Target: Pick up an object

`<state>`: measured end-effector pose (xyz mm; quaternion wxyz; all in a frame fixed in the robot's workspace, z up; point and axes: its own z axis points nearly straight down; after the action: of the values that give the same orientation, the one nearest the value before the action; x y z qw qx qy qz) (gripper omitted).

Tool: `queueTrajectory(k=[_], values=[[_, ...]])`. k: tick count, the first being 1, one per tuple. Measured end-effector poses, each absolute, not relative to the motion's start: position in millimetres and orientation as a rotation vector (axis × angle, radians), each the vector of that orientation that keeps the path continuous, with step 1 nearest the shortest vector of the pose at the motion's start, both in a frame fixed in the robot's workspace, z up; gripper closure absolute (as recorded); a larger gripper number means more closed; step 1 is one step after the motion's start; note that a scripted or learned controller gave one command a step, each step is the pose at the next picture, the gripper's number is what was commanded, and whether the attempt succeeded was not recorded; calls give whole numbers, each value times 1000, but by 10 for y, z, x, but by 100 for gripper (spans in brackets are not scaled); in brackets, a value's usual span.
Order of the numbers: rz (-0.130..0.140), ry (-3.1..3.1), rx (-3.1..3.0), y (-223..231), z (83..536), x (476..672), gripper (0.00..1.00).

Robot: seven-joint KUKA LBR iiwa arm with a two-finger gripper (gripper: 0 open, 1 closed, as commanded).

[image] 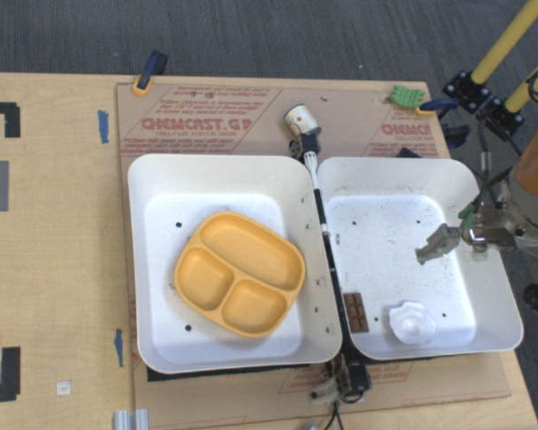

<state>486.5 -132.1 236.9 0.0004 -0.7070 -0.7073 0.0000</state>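
Note:
A yellow divided plate (240, 274) lies in the left bin (152, 186). In the right bin (386, 182), a small brown bar (354, 312) rests near the front left corner, and a white lumpy object (411, 322) sits beside it toward the front. My gripper (432, 246) hangs over the right bin's right half, above and behind the white object and apart from both items. Nothing is visibly held in it.
A brown board (206, 115) lies under both bins. On it stand a white-topped fixture (299, 122) at the back between the bins, a green clip (406, 97) and a blue-yellow clamp (149, 72). Yellow poles and cables (498, 56) crowd the right.

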Motion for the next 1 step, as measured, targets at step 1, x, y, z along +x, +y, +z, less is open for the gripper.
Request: queueTrajectory(k=[1], values=[[1, -2141, -2297, -1022, 1146, 4787, 0]])
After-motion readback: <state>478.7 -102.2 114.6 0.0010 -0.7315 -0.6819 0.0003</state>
